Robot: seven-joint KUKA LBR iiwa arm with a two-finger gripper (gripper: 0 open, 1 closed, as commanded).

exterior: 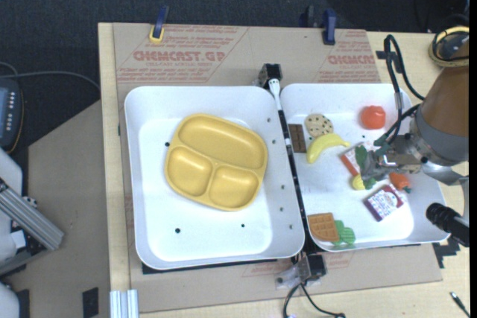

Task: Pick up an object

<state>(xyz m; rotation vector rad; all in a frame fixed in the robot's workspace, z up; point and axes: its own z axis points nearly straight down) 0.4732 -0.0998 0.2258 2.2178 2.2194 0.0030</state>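
Arm low over the right bin, gripper [381,162] down among a cluster of small toy foods.

The gripper sits in the middle of the right bin [328,102], over a red-and-green piece [353,159] and a small yellow bit [358,182]; whether it is clenched, released or grasping anything cannot be told from this angle. Just beside it lie an orange piece [400,179] and a purple-and-white packet [384,202]. A banana [323,146] lies to its left, with a cookie [318,123] and a brown bar [297,137] near the divider. A red tomato [373,116] lies toward the far edge, a waffle [321,225] and a green piece [344,234] at the near rim. The left bin [149,182] holds a yellow divided plate [216,160].
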